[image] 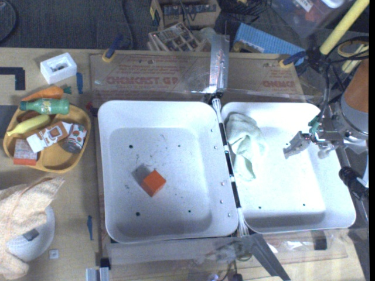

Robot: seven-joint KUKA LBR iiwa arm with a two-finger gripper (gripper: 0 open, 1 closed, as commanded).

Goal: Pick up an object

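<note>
A: Gripper [309, 148]?

B: Hung over the right bin [293, 212], near its right edge, about halfway down that side. Reached in on the grey arm [357, 107] from the right.

A: Clenched or released?

B: Released. Fingers [293, 147] spread apart, bare white floor between them, nothing grasped.

A: Nearest thing to it?

B: Cloth [243, 142], pale green-white, crumpled. Lay in the same bin, against its left wall, toward the far left corner. Well apart from the gripper, untouched.

A: Anything else to pick?

B: Block [154, 182], orange. Sat in the left bin [117, 122], on the floor a little left of centre and slightly toward the near edge. Clear of all four walls. Grey patch [140, 172] touching its upper left; shadow or second piece, could not tell.

A: And the floor there?

B: Flecked with small dark specks around the block.

A: Past the bins?

B: Basket [55, 163] at the bench's left edge, beside the left bin. Held a green bottle [45, 106], a banana [26, 124] and some small packets. Beyond it, toward the far left corner, a white box [58, 67]. Near the bench's near left corner, a peach rag [23, 206].
</note>
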